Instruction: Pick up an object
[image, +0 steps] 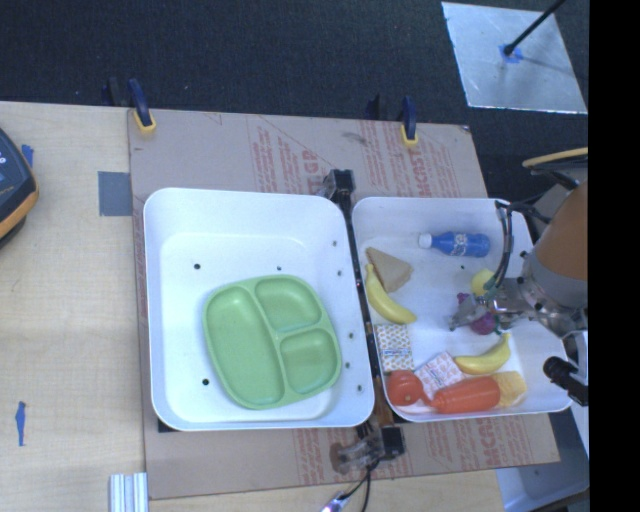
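Note:
My gripper (476, 312) is low over the right-hand part of the right bin (440, 208), reaching in from the right edge below the arm's orange band (568, 238). A small purple item (485, 325) lies right at its tip and is partly covered by it. Whether the two touch is unclear. Close by are a yellow banana (484, 359) just below the gripper, a yellowish piece (483, 282) just above it, and a blue bottle (456, 243) lying on its side near the far wall.
The right bin also holds a second banana (385, 300), a tan wedge (391, 268), two wrapped packets (394, 346), a red tomato (404, 387) and an orange carrot-like piece (466, 395). In the left bin (170, 215) lies a green divided plate (272, 340).

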